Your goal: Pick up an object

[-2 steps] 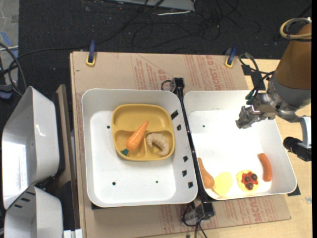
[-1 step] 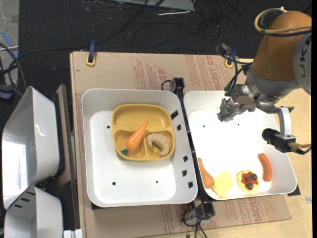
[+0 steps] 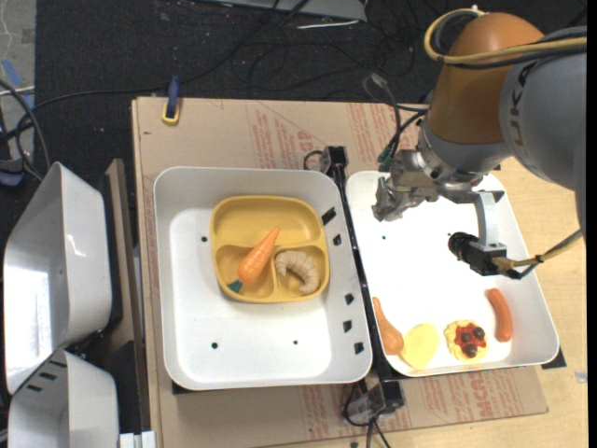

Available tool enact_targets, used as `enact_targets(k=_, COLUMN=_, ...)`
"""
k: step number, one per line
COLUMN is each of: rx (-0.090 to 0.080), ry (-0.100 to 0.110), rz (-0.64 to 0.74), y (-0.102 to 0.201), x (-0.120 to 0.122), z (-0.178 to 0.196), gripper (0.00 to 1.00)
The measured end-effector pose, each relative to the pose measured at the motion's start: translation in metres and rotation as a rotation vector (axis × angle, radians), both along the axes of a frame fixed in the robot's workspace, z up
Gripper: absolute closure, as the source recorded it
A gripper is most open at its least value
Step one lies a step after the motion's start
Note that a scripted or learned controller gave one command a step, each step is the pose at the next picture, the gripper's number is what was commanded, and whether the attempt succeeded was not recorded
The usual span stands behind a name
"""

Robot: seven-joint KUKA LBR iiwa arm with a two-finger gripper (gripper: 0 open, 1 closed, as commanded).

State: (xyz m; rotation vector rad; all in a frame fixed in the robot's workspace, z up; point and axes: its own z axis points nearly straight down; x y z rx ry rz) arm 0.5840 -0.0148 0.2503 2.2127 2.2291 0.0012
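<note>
My gripper (image 3: 390, 202) hangs over the far left part of the right bin (image 3: 438, 241), above bare white floor. Along that bin's near edge lie an orange drumstick-shaped piece (image 3: 387, 328), a pale yellow disc (image 3: 421, 344), a small tart with red and dark toppings (image 3: 466, 339) and a red sausage (image 3: 503, 315). All of these lie well short of the gripper, toward the front. In the left bin (image 3: 187, 278) a yellow divided plate (image 3: 233, 215) holds a carrot (image 3: 258, 256) and a pale shrimp (image 3: 299, 270).
The grey arm with its orange band (image 3: 476, 63) reaches in from the upper right, over the right bin's far corner. A black fitting with a cable (image 3: 474, 250) hangs over the right bin's middle. Black clips (image 3: 347, 278) line the seam between the bins.
</note>
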Motion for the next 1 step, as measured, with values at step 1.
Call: enact_targets(k=1, rx=0.002, ry=-0.002, rz=0.001, y=0.0529, x=0.0158, z=0.0058, gripper=1.0)
